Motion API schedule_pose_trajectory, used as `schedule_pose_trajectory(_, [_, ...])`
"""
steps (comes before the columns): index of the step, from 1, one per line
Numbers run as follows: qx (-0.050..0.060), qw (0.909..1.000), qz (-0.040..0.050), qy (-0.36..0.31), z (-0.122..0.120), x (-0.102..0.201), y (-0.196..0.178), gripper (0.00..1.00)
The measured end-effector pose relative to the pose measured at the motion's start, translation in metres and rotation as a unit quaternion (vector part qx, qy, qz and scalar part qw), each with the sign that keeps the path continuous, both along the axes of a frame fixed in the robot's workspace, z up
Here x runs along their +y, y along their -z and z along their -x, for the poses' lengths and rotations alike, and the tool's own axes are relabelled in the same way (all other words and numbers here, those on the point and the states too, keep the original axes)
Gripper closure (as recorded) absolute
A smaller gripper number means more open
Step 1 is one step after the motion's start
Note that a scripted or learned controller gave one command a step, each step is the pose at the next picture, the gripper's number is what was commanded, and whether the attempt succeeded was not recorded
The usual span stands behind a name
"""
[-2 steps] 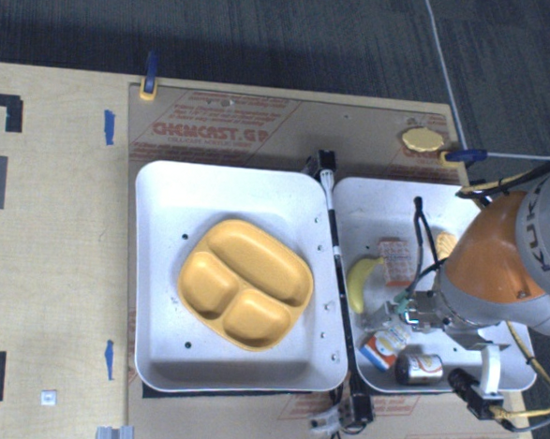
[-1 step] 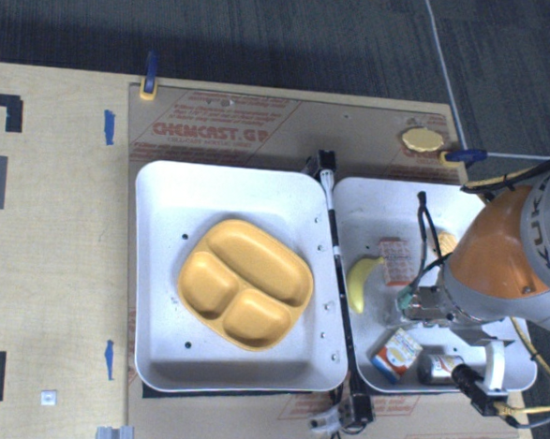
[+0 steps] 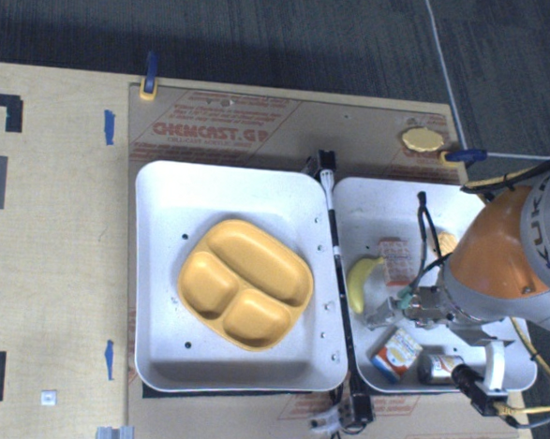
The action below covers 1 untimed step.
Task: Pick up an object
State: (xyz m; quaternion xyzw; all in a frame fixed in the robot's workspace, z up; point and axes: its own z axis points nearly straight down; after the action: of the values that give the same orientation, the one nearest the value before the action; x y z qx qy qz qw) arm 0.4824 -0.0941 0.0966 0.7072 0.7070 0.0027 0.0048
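Observation:
The right bin holds several small items. A yellow banana-shaped piece lies by its left wall. A white packet with red print sits just behind it. A small white and orange carton and a dark can lie near the front wall. My gripper hangs low over the middle of this bin, between the banana piece and the carton. The grey and orange wrist covers the bin's right half. An orange-yellow item peeks out beside the wrist.
The left bin holds a large yellow divided plate. A black divider rail runs between the bins. A cable loops over the right bin. A tan disc lies on the board behind.

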Motion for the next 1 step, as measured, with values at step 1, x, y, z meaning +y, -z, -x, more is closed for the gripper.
schedule_pose_trajectory(1, [0.005, 1.0000, -0.0015, 0.000, 0.0025, 0.0024, 0.0108, 0.00])
